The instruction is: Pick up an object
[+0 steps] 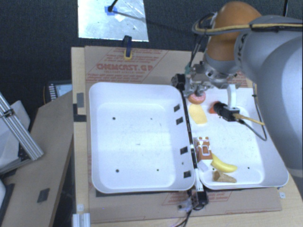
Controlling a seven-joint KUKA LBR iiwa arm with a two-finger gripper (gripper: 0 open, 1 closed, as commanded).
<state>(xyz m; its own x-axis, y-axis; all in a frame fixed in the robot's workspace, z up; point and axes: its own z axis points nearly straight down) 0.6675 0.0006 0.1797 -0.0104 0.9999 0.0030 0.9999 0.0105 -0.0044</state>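
Seen from one fixed camera above the desk [80, 141], looking down at a slant. Takes in both white bins side by side: left bin [137, 141] near the middle, right bin [255, 145] toward the right edge. Near enough to lose part of the grey arm [274, 65], entering large from the right. Dark backdrop across the top.

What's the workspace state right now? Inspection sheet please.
Surface: two white bins; left bin bare, right bin holds the items.
Job's things: pink donut-like piece, yellow slab, banana, brown-white block, tan piece, red item.
Clutter: nothing seen.
Hand: hand over the pink piece; grasp unclear.
Cables: yellow cable off the wrist.
Surroundings: cardboard sheet, foil panel.
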